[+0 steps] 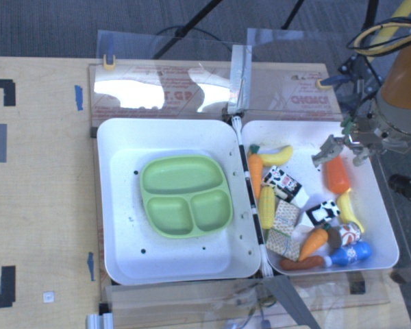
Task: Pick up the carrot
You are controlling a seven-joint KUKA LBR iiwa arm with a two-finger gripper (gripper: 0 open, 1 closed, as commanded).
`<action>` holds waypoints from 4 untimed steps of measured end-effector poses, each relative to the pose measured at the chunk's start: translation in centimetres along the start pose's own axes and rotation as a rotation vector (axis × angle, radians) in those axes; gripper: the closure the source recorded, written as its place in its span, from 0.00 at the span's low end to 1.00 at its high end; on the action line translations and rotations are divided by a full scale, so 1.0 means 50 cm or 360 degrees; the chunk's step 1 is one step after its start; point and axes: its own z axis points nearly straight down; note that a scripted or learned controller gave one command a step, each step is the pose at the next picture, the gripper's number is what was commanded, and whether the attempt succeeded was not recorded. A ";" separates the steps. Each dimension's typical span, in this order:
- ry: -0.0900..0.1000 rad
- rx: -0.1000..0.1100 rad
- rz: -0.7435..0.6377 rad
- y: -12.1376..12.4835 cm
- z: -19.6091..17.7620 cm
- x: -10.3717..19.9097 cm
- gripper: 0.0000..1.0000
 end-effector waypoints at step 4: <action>-0.0004 -0.0007 0.0199 0.012 -0.046 0.012 0.00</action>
